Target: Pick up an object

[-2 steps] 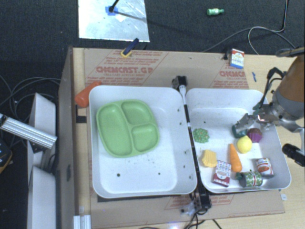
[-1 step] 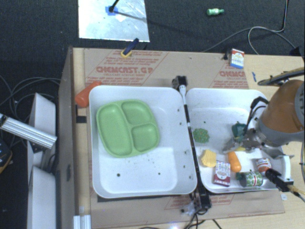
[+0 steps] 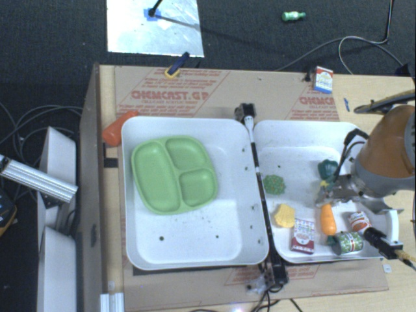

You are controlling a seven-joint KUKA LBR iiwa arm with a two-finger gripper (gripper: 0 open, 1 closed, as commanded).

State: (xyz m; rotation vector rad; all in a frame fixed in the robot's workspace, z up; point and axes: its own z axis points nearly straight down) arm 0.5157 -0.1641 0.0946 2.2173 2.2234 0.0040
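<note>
Nearest the camera a can (image 3: 350,242), a box (image 3: 303,234) and a carrot (image 3: 328,219) crowd the right bin's (image 3: 292,145) front edge. My gripper (image 3: 330,190) hangs just above the carrot, likely to take it; I cannot tell how it is set. Beyond lies the left bin's green tray (image 3: 173,173).

The grey arm with the orange band (image 3: 389,149) comes in from the right and bends downward, its two-finger gripper (image 3: 329,192) low at the wrist's left.
</note>
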